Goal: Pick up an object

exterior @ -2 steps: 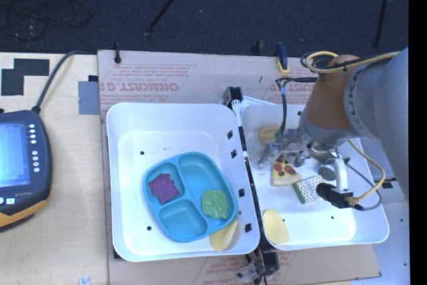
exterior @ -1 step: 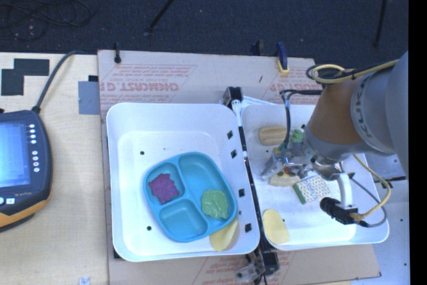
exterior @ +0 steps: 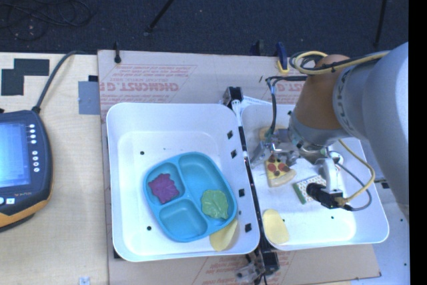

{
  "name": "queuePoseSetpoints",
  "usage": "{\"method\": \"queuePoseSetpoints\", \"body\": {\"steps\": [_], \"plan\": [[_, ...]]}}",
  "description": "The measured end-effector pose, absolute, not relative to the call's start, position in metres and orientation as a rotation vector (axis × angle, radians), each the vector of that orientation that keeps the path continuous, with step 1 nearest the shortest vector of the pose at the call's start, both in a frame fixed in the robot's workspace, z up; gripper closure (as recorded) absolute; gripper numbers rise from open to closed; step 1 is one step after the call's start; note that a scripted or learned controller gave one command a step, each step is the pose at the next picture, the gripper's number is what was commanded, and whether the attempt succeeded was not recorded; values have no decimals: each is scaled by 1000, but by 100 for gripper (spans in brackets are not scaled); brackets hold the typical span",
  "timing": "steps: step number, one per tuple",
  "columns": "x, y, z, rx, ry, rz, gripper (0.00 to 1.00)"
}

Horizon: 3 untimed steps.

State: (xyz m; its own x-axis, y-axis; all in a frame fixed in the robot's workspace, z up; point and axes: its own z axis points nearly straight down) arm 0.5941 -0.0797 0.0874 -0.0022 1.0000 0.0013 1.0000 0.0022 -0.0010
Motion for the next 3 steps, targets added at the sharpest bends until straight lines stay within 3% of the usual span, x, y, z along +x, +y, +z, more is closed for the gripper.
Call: {"method": "queuePoseSetpoints", "body": {"steps": [1, 2, 3], "plan": [[628, -84, 88, -2221, -2222, 0, 0], [626, -85, 98, -2219, -2219, 2, 100], [617, -45, 207, -2220, -2229, -10, 100]]}}
